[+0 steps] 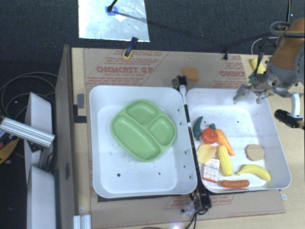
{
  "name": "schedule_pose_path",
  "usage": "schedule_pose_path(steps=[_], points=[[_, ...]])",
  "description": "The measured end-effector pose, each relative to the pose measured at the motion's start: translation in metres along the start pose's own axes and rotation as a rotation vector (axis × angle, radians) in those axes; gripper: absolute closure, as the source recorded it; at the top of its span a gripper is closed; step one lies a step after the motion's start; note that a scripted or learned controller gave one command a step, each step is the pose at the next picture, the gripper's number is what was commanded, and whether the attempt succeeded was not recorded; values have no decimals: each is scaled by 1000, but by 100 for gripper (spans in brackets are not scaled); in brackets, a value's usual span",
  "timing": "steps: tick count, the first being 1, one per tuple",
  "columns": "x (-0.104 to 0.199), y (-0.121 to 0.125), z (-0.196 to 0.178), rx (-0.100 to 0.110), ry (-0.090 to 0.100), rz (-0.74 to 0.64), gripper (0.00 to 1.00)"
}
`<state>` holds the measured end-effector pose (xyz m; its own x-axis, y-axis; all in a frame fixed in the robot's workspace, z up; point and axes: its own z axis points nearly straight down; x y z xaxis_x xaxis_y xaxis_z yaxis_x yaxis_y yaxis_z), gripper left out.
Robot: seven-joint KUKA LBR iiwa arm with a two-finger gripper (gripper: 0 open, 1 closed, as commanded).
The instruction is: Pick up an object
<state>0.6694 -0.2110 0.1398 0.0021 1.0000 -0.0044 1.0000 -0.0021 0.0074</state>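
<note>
Your pickable things all lie in the right-hand bin (267, 128), bunched toward its near-left part. A tomato (209, 135) sits beside a carrot (225, 142), which slants down to the right and touches it. Just behind the tomato, against the bin's left wall, lies a dark green pepper (197, 126). Below the tomato you have a pale yellow slice (206, 153), and right beside it an upright corn cob (224, 160). A small red-and-white packet (211, 170) rests against the cob's lower left. Along the near edge a red sausage (234, 183) lies flat, with a banana (254, 171) curving just above its right end. A round tan cookie (255, 151) sits apart from the rest, toward the right wall.

The gripper (252, 92) hangs over the far right corner of that bin, well apart from the food — nothing is between its fingers, which look spread. Above it you see the arm's orange band (286, 51).

The left-hand bin (102, 175) holds a green divided plate (144, 130), lying flat near its middle. Both bins touch along a shared edge and rest on a cardboard sheet (119, 66) — a small orange block (190, 74) sits on that sheet just behind the bins.
</note>
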Motion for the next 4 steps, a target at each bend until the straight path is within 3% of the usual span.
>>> schedule_pose_path(steps=[1, 2, 3, 4], points=[[39, -74, -29, 10, 6, -3, 0], [108, -93, -3, 10, 8, -10, 0], [116, -113, 32, 2, 4, -5, 0], [91, -135, 24, 8, 4, -1, 0]])
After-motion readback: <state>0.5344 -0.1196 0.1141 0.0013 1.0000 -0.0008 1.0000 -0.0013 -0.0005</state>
